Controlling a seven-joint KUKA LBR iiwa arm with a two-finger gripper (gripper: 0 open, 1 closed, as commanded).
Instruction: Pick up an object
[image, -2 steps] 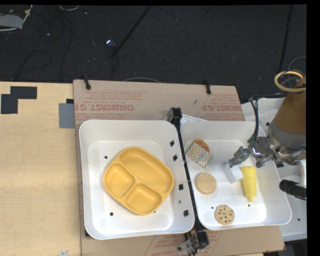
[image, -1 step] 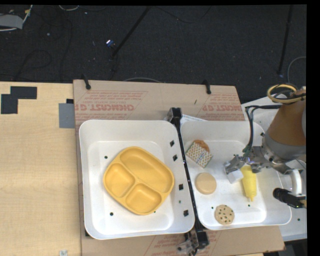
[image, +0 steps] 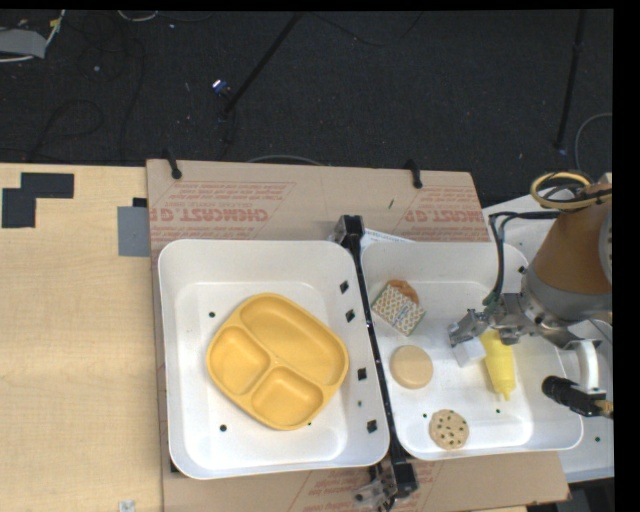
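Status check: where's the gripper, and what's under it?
Gripper low in right bin, beside yellow corn. Nothing seen held. Round bun, cookie, waffle packet close by.

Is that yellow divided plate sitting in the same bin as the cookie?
No, the yellow plate lies in the left bin, while the cookie lies in the right bin.
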